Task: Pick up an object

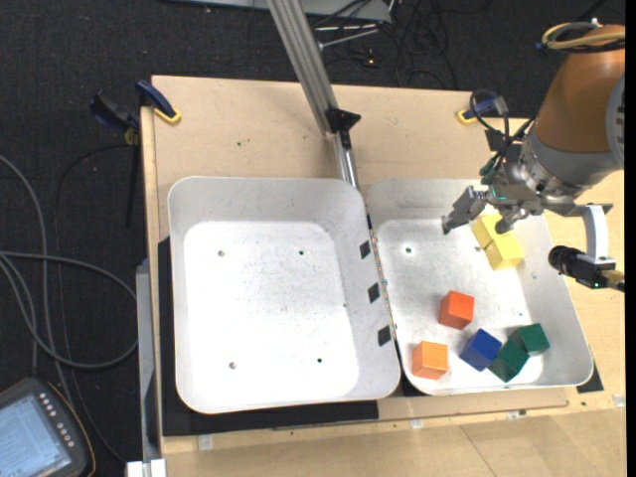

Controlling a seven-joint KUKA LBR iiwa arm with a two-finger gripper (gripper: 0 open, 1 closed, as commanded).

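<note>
Left white bin (pixel 199 296) at centre left, right white bin (pixel 417 266) with orange blocks (pixel 456 309), blue block (pixel 482 349), green blocks (pixel 522 351) at lower right, gripper (pixel 484 217) at upper right (fingers spread, grasping nothing) just beside yellow block (pixel 500 244).

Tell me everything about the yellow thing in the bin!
The yellow block looks like two small yellow pieces lying together, plain and matte like painted wood or foam. It lies on the floor of the right bin, toward the far right side, apart from the other blocks. The end effector hangs right above it, partly covering it.
</note>
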